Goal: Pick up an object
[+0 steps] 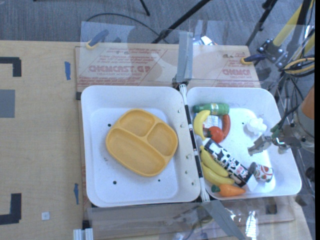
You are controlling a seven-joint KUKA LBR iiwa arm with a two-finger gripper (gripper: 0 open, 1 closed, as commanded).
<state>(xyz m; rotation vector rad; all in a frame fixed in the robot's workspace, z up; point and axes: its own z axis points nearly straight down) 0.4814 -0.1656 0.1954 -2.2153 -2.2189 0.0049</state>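
My gripper [269, 148] hangs over the right side of the right bin [287, 181], its fingers spread and nothing between them. Just up and left of it lies a white crumpled object [255, 126]. Below it rests a small red and white can [263, 173]. Farther left in the same bin are a green bottle [212, 108], a single banana [201, 122], a red pepper [220, 130], a black and white patterned box [227, 162], a bunch of bananas [212, 167] and a carrot [229, 189].
The left bin [95, 134] holds a yellow divided plate [141, 141]. A raised ridge [190, 149] separates the two bins. Clear plastic sheets [125, 66] stand behind the bins, and cables and stands crowd the far right.
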